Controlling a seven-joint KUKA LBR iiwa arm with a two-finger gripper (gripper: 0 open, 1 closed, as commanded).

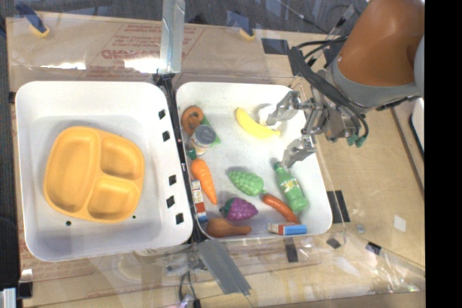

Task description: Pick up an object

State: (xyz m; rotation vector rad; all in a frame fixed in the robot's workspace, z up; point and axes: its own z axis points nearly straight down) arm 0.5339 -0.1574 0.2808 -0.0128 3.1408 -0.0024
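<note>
While the gripper (291,130) hangs wide open with nothing between its fingers, no toy has been picked up yet. Just to its left lies the banana (255,124), and just below it the green bottle (290,187). Grabbing and lifting are left.

Arm (382,32) with rounded orange band over grey housing; black cables looped beside wrist; gripper (291,130) with metallic silver fingers (281,110)
</note>
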